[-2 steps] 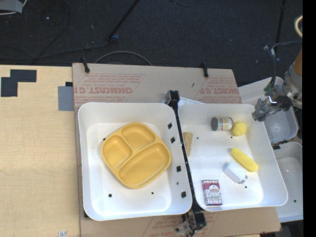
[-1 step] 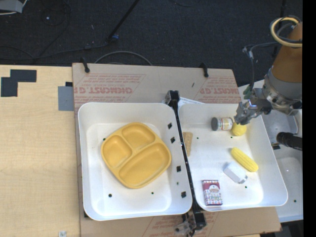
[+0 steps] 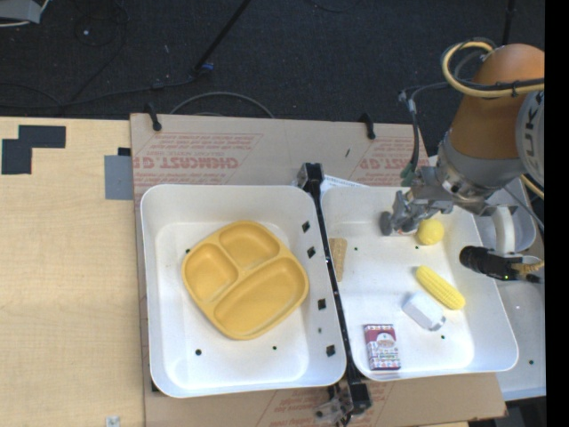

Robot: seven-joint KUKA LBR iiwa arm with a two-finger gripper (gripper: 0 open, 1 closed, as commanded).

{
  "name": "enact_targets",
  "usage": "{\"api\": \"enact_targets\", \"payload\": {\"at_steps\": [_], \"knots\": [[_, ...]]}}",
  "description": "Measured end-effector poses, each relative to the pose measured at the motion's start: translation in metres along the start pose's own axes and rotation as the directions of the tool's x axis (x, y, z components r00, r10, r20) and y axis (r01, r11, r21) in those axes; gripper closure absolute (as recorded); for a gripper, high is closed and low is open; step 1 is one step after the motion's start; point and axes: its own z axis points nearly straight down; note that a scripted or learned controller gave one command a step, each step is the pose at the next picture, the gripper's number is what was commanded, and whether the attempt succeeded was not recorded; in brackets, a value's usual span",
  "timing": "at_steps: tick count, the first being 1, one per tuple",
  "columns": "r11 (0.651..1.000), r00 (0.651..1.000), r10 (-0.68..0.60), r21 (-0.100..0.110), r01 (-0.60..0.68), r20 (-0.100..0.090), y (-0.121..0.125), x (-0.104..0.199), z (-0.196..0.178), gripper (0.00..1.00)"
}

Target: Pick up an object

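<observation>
Left bin (image 3: 178, 238) is seen holding a yellow divided plate (image 3: 244, 278). Right bin (image 3: 498, 345) holds, large to small: corn cob (image 3: 440, 287), red card box (image 3: 381, 345), small white block (image 3: 421, 310), yellow ball (image 3: 430, 231).

Gripper (image 3: 402, 221) is placed at 12 o'clock in the right bin; open or shut cannot be told.

Risk judged: the round ball could be nudged and rolled away, or pinched off-centre and squirted out.

Ball is seen just beside the gripper, at its 3 o'clock, not between fingers.

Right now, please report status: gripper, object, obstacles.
Gripper low in right white bin, beside small yellow round fruit. Nothing seen held. Yellow corn cob nearby, apart.
</observation>
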Motion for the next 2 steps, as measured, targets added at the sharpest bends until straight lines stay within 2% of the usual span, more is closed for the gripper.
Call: {"api": "enact_targets", "payload": {"at_steps": [1, 2], "knots": [[1.0, 1.0, 0.001, 0.0, -0.001, 0.001, -0.003, 0.044, 0.007, 1.0], [1.0, 1.0, 0.0, 0.001, 0.0, 0.001, 0.002, 0.104, 0.016, 1.0]]}}
